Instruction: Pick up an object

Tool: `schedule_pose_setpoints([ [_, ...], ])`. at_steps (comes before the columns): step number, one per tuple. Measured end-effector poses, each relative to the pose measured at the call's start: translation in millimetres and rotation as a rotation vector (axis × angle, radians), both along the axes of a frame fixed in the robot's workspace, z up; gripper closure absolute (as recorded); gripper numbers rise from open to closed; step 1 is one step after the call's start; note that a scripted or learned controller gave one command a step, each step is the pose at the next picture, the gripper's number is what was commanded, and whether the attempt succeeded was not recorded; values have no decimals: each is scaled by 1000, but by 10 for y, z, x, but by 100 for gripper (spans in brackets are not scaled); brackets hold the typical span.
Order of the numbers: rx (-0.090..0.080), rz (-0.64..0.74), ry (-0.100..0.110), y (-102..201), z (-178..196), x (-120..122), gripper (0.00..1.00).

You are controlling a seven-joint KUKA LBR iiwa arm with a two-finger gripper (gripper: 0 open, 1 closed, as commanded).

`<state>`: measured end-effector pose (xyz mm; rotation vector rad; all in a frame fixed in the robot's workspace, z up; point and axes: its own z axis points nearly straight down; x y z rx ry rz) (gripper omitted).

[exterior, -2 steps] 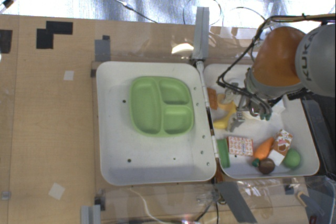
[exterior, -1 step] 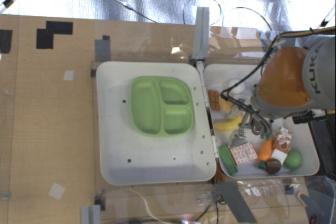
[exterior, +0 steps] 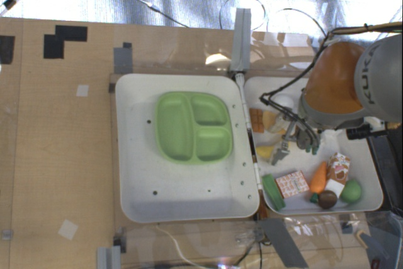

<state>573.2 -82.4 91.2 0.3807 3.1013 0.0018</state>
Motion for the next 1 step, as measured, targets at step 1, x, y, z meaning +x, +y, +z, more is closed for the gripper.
schedule_pose_setpoints([
  [1,0,-22,2,-404,640,218,0],
])
